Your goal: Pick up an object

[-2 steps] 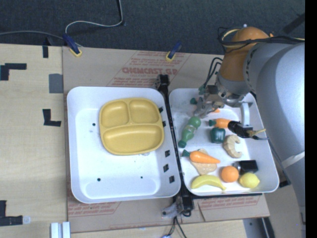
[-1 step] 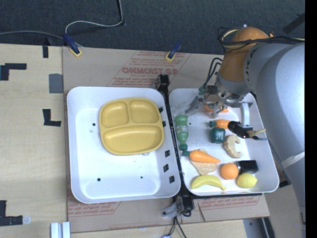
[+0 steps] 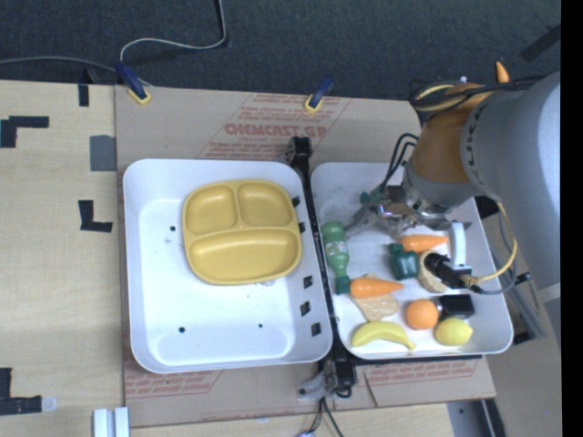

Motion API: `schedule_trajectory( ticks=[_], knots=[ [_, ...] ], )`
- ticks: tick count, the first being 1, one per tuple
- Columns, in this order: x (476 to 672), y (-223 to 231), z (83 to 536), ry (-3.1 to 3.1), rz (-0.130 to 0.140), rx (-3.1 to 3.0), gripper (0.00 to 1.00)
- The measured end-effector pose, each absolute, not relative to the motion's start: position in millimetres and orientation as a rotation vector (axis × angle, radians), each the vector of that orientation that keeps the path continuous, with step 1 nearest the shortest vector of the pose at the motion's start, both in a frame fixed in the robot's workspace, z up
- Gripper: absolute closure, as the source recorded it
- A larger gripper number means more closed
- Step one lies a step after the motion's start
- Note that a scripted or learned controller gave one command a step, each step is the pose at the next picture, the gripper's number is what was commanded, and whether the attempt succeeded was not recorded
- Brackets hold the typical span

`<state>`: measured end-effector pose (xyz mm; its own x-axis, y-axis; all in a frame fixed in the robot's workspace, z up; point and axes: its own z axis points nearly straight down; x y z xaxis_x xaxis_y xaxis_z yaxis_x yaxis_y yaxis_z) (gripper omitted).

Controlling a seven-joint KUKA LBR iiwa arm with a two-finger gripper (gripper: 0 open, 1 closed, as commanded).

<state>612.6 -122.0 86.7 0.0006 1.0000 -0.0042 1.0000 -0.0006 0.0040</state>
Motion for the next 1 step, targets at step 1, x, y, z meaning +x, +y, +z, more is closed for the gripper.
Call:
schedule_trajectory(
  ticks=[1],
  knots=[
    [618.4,-104.8,88.4,2.199,-0.007,2.215,0.0]
  ],
)
